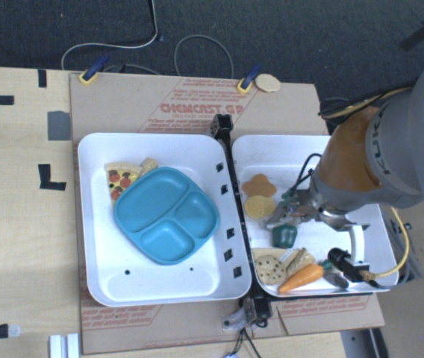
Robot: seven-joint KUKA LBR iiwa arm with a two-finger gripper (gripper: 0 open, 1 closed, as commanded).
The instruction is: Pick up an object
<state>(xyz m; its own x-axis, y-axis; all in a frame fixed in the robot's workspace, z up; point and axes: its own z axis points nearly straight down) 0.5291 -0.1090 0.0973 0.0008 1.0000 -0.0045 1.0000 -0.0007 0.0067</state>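
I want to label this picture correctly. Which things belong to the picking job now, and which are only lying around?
Belongs to the job:
- gripper, low in the right bin
- dark green object just under it
- two tan pieces, cracker, carrot

Just lying about:
- blue divided plate in the left bin
- pizza slice beside it
- tan disc on the cardboard

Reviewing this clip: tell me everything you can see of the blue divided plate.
The blue divided plate is a light blue tray, plastic by its look, with rounded corners and three shallow compartments, nothing visible in them. It lies flat, turned at an angle, in the left bin. Its upper left corner overlaps a toy pizza slice. The gripper is over the other bin, away from it.
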